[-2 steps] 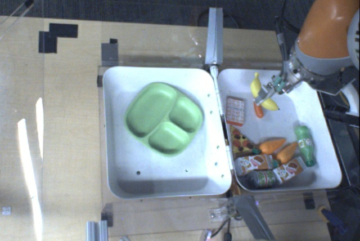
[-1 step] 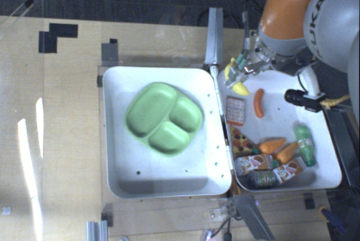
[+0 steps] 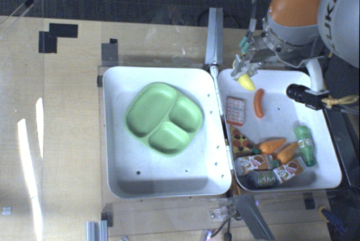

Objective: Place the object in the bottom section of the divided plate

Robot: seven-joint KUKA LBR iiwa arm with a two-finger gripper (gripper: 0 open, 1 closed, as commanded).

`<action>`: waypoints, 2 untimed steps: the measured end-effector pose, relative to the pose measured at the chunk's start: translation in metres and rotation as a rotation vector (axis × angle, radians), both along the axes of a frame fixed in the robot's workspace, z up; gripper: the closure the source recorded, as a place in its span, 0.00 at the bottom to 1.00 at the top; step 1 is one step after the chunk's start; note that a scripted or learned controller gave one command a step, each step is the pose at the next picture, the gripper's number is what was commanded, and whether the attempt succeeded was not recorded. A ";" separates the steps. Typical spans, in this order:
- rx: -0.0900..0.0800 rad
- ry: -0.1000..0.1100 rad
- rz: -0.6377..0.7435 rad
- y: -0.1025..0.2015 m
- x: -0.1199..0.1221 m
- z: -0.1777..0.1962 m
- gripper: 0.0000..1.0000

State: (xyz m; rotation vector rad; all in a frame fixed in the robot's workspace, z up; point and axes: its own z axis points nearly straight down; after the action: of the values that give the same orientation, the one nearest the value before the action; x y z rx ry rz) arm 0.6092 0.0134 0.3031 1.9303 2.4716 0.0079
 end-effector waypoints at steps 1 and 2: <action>0.000 0.004 0.129 0.076 -0.043 -0.072 1.00; 0.000 0.001 0.042 0.068 0.030 -0.053 1.00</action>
State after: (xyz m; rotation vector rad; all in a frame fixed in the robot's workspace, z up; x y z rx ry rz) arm 0.6390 0.0812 0.2497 1.8793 2.5122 0.0067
